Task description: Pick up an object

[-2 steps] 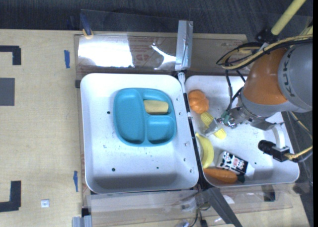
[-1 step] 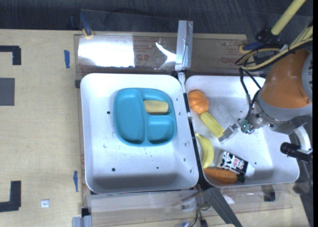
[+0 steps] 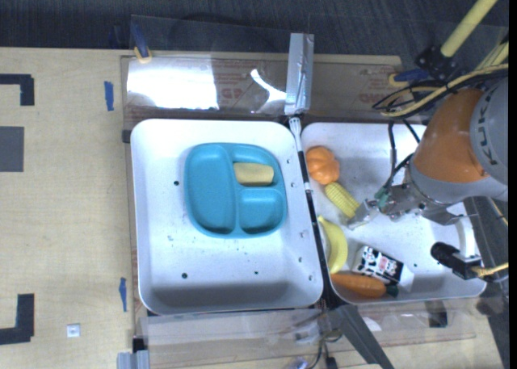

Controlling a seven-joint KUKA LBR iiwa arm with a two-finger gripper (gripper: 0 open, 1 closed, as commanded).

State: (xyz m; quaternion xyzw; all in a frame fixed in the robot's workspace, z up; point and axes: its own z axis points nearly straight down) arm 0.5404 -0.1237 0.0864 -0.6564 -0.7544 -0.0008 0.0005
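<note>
The right bin point(image 3: 367, 145) holds an orange round fruit point(image 3: 322, 165), a yellow corn cob point(image 3: 340, 198), a banana point(image 3: 335, 245), a carrot point(image 3: 359, 284) and a black-and-white box point(image 3: 378, 264). My gripper point(image 3: 376, 204) hangs low in this bin, just right of the corn cob and above the box. I see nothing held in it. The arm's orange band point(image 3: 452, 145) is above the bin's right side.
The left bin point(image 3: 153, 222) carries a blue divided plate point(image 3: 214, 190) with a yellow oblong piece point(image 3: 254, 174) in its upper right compartment. A metal divider point(image 3: 299, 73) stands behind the bins. Cables point(image 3: 420, 77) lie at the back right.
</note>
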